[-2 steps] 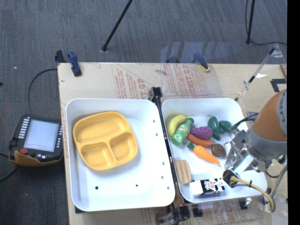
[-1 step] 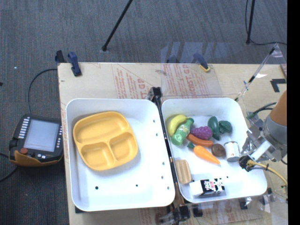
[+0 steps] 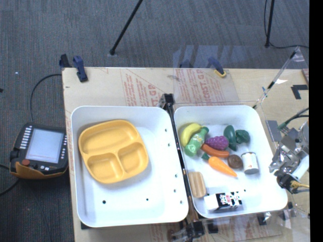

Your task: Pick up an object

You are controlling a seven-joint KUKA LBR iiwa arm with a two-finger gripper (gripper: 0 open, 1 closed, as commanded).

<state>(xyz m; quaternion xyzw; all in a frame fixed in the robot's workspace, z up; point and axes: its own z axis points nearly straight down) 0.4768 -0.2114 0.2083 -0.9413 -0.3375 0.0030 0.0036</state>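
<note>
The right bin (image 3: pixel 252 116) holds several toy foods: a yellow banana (image 3: pixel 189 131), a green corn cob (image 3: pixel 196 141), purple grapes (image 3: pixel 217 142), a green pepper (image 3: pixel 230 134), broccoli (image 3: pixel 243 135), an orange carrot (image 3: pixel 222 166), a brown potato (image 3: pixel 234 161), a white can (image 3: pixel 250 162), a tan bread piece (image 3: pixel 197 184) and a black-and-white carton (image 3: pixel 225 200). My gripper (image 3: pixel 289 170) hangs at the far right, just outside the right bin's right rim, apart from every object.
A yellow divided plate (image 3: pixel 113 150) lies in the left bin (image 3: pixel 81 185). A teach pendant (image 3: pixel 40 150) sits on the floor to the left. Blue clamps (image 3: pixel 79 67) grip the bench's back edge. Tripod legs (image 3: pixel 128 19) stand behind.
</note>
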